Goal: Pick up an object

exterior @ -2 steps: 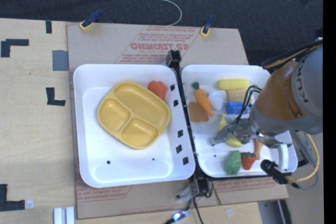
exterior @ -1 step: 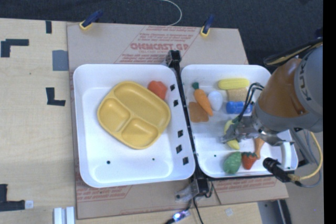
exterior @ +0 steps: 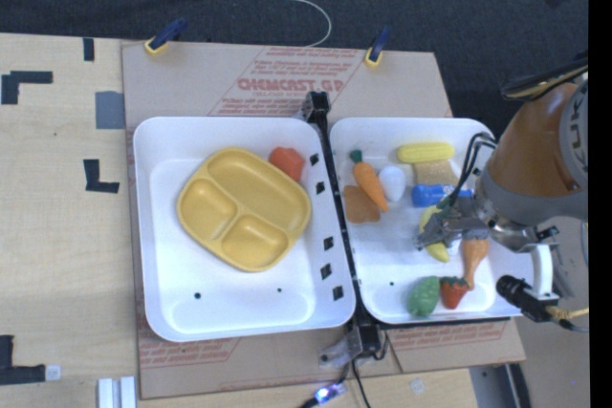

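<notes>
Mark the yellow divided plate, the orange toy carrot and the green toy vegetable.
yellow divided plate (exterior: pixel 244 208): camera view, centre ridge between its compartments.
orange toy carrot (exterior: pixel 370 185): camera view, middle of its orange body.
green toy vegetable (exterior: pixel 423 296): camera view, centre of its lumpy top.

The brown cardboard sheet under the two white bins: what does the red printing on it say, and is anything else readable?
"CHEMCAST GP" reads, blurred, in the largest red letters on the brown cardboard sheet.
The smaller red lines around it are too blurred to read.
Nothing else carries legible text.

The left bin (exterior: pixel 163 301) has bare floor around its yellow tray (exterior: pixel 244 207); the right bin (exterior: pixel 382 301) is crowded with toy food.
</notes>
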